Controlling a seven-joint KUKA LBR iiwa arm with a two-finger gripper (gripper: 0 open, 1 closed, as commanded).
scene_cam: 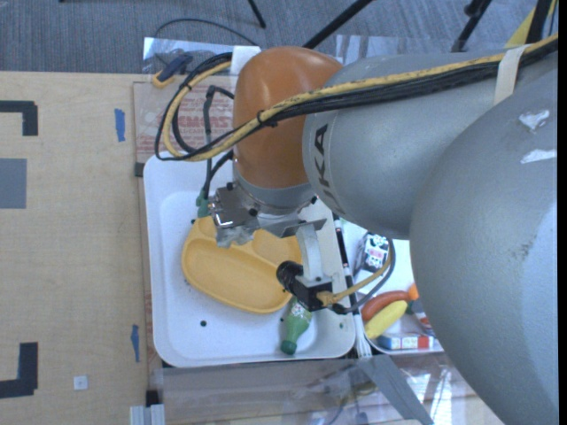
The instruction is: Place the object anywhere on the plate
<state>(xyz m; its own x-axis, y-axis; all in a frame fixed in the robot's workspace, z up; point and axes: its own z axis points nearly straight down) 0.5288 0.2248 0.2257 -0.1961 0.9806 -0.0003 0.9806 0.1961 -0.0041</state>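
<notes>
The green bottle [294,328] lies on its side in the near right corner of the left bin [173,326]. It rests on the white floor, its neck pointing near and its body just beside the near right rim of the yellow plate [229,282]. Whether bottle and plate touch cannot be told. The plate is oblong with a raised rim and lies slantwise in the middle of the same bin, its far end under the robot's wrist.

The gripper [225,220] hangs over the far end of the plate, a metal piece below the grey flange and the orange band of the arm [279,113]. It is well apart from the bottle, and nothing shows between its parts. The wrist hides the jaws, so whether they are spread or pressed together cannot be told.

To the right, the right bin [400,248] is mostly covered by the grey arm. In it show a yellow banana [386,317], a red-orange thing [392,300] touching the banana's far side, a small white box with dark marks [375,253] farther off, and a red and blue pack [413,342] at the near edge.

Both bins sit on the pale wooden bench [71,237], which bears bits of blue tape [120,124]. Looped cables [188,113] lie beyond the far edge of the left bin.
</notes>
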